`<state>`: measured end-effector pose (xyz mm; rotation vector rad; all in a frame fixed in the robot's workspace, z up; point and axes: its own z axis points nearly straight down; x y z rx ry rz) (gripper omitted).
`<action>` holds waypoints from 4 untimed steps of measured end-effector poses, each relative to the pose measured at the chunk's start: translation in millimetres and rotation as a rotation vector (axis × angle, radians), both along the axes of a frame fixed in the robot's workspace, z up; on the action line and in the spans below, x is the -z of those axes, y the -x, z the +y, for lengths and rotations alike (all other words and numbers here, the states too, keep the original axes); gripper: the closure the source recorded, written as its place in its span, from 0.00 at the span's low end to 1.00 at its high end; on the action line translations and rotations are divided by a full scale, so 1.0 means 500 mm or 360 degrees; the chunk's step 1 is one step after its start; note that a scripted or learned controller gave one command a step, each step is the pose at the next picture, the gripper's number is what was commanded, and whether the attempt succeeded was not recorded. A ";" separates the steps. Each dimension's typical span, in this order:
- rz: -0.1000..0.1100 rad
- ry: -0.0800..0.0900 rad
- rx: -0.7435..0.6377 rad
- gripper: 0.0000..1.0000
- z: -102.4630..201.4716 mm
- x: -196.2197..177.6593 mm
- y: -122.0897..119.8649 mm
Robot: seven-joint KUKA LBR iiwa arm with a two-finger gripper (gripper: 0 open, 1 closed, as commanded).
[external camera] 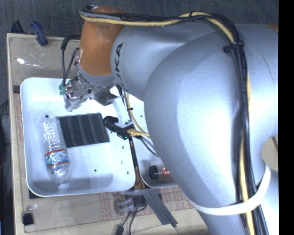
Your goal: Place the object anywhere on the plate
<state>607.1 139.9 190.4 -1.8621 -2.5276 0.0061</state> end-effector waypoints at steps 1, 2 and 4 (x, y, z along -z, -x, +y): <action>-0.0007 -0.0001 0.0880 1.00 0.068 0.192 0.069; 0.0001 0.0000 0.0584 1.00 -0.052 0.037 0.203; 0.0005 0.0003 0.0744 1.00 0.013 0.097 0.115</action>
